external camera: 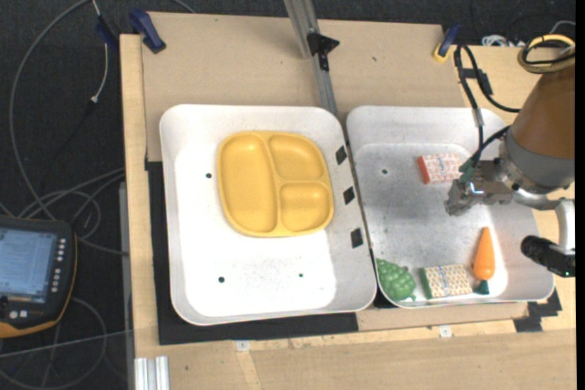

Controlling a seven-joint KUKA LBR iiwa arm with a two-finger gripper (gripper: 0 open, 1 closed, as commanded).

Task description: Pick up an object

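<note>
From my feed, the arm [547, 128] comes in from the right and hangs over the right bin [402, 142], with the gripper [468, 193] sitting above the bin's middle-right floor. I honestly can't tell the state of the claw from this angle; it's just a small grey lump at the end of the wrist, and I see nothing pinched in it.

Stuff in the right bin: a red and white packet [440, 166] lies near the top, just left of the gripper and up a bit, apart from it. A carrot [483, 254] lies below the gripper, toward the bin's lower right, standing nearly straight up and down in the frame with its green end at the bottom. Beside it along the bottom edge is a checkered box [447, 280], lying flat, and left of that a green bunch [396, 279] tucked into the lower left corner. Box and carrot look like they're touching or close to it.

The left bin [183, 196] has a yellow tray [274, 183] with three compartments, sitting a bit above center.

Both bins rest on the wooden bench [228, 59], and a pendant [32, 274] with a lit screen sits off to the far left.
</note>
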